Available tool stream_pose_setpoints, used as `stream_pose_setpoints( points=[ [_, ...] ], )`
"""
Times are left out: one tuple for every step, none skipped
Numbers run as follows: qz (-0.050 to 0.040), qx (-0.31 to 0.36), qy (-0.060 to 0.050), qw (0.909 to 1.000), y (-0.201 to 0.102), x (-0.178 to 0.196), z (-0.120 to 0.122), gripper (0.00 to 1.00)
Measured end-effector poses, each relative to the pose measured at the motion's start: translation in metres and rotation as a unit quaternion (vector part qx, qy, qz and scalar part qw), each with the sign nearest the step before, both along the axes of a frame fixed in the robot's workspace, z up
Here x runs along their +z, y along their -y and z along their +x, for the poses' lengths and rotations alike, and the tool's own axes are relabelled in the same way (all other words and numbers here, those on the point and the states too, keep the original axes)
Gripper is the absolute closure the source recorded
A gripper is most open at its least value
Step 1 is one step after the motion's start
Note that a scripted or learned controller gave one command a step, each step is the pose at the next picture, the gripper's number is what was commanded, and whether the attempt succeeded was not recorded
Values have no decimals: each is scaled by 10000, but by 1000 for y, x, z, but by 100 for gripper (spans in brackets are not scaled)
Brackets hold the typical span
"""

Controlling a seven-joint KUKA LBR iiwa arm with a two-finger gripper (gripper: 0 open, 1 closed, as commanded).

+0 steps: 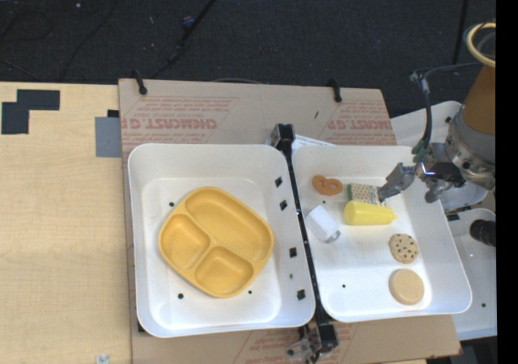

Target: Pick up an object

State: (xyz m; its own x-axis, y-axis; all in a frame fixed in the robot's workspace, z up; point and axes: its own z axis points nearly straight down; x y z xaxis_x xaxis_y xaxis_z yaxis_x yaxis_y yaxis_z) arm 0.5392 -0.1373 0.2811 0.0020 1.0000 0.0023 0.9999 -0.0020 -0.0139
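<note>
The right bin (pixel 453 273) holds several small items: a brown pretzel (pixel 328 185), a speckled green block (pixel 363 192), a yellow wedge (pixel 369 213), a white cylinder (pixel 323 223) lying on its side, a chocolate-chip cookie (pixel 403 248) and a tan round disc (pixel 406 286). My gripper (pixel 414 186) hangs over the bin's right rear part, just right of the green block and the wedge. Its two dark fingers stand apart, with nothing between them. The left fingertip (pixel 393 184) is close to the wedge's right end.
A yellow divided plate (pixel 214 239) lies in the left bin (pixel 146 192). A black divider (pixel 293 225) runs between the bins. Both sit on cardboard (pixel 243 116). Cables and white gear (pixel 477 229) crowd the right side.
</note>
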Motion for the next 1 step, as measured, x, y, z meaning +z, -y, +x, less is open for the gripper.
stream_pose_setpoints(
  points=[
    [-8, 11, 53, 10000, 0, 6, 2, 0]
  ],
)
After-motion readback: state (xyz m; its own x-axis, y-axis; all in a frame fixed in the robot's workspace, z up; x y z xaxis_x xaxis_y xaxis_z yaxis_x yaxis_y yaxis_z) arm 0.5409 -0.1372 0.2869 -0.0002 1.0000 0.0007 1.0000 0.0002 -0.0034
